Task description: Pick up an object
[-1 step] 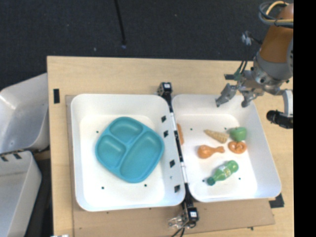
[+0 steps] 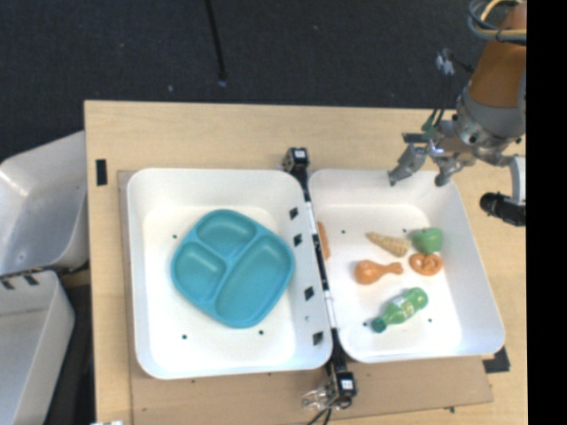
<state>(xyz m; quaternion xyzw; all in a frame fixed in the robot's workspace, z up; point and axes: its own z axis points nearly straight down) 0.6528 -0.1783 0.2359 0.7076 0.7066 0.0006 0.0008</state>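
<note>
The right bin (image 2: 461, 326) holds several toy foods. A green bottle (image 2: 400, 310) lies near its front. An orange drumstick-like piece (image 2: 377, 271) sits mid-bin, a tan cone (image 2: 388, 243) behind it, a pretzel-like orange ring (image 2: 425, 264) and a green pepper-like piece (image 2: 428, 239) to the right. A thin orange strip (image 2: 322, 240) lies along the bin's left wall. My gripper (image 2: 422, 172) hangs over the bin's back rim, open, with nothing between its fingers, well above and behind the toys.
The left bin (image 2: 151, 343) holds a blue divided plate (image 2: 232, 267). A row of black clips (image 2: 310, 264) runs between the bins. A white container (image 2: 35, 211) stands off the bench at left. The arm's orange band (image 2: 496, 69) is at top right.
</note>
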